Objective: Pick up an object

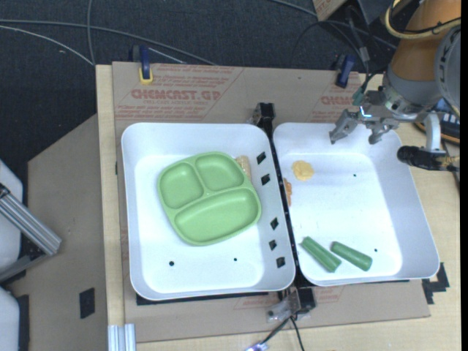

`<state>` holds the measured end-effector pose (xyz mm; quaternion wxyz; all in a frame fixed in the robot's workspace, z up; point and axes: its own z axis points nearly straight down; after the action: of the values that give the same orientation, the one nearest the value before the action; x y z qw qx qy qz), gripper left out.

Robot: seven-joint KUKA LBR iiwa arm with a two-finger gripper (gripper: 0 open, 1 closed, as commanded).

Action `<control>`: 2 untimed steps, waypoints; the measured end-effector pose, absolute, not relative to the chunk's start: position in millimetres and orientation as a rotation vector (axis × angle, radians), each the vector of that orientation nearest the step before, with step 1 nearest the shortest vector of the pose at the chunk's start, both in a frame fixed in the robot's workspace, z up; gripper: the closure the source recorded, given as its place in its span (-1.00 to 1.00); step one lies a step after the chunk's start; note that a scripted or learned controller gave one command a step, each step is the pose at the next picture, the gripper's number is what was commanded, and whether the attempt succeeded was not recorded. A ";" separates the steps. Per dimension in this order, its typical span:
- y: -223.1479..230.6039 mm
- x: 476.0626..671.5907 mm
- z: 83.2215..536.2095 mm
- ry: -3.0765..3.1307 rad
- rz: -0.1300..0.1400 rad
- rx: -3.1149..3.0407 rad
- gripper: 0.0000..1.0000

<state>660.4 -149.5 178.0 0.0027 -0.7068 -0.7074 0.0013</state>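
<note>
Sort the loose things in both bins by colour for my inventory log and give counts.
Green: 3, the divided plate in the left bin, and two cylinders in the right bin
Yellow: 1, a small piece in the right bin
Tan: 1, a small piece beside the plate
Total: 5

Dark carpet floor [58, 64] w/ cables [91, 20], cardboard-topped bench [197, 86]
</note>
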 end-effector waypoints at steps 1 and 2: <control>-140.7 660.0 131.5 -2.218 0.005 -2.216 -1.00; -139.9 659.2 82.1 -2.219 0.005 -2.216 -1.00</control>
<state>659.2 -139.9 82.1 0.0028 -0.7065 -0.7077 0.0016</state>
